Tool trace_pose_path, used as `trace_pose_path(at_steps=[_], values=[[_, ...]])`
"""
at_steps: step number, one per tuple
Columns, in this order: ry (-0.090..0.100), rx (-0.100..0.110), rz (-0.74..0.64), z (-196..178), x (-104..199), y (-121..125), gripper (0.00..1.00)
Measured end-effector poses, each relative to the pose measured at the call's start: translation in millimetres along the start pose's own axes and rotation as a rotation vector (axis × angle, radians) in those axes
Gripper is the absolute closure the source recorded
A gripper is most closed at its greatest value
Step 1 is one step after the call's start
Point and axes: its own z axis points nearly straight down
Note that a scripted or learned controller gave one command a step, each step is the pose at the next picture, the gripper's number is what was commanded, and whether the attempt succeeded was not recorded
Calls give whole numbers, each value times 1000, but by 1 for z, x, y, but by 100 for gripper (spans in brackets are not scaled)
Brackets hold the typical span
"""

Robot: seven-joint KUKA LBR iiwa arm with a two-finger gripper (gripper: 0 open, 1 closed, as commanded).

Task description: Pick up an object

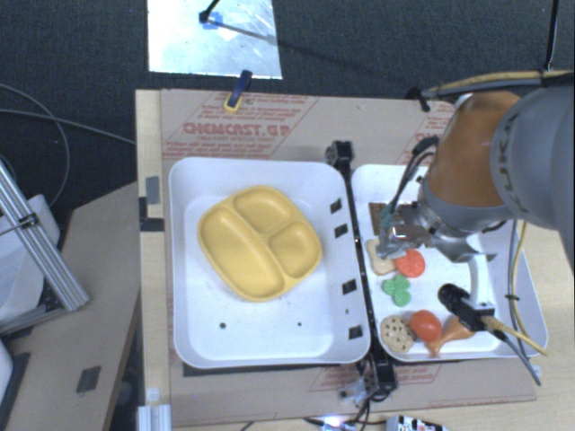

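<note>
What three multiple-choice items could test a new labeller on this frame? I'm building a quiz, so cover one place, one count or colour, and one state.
1. Where does the yellow plate lie?
A. left bin
B. right bin
C. on the cardboard

2. How many compartments does that plate have?
A. two
B. three
C. five

3. How does the plate sit?
A. tipped on its edge
B. face down
C. flat, open side up

Key: 1 A, it rests inside the left bin, apart from the arm and the toy foods, such as the red tomato, in the right bin. 2 B, ridges split it into three hollows. 3 C, all three hollows face the camera.
</note>
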Motion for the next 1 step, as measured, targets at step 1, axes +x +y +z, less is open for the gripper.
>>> trace_pose_path(at_steps=[1], values=[[1,4,1,7,46,-34,100]])
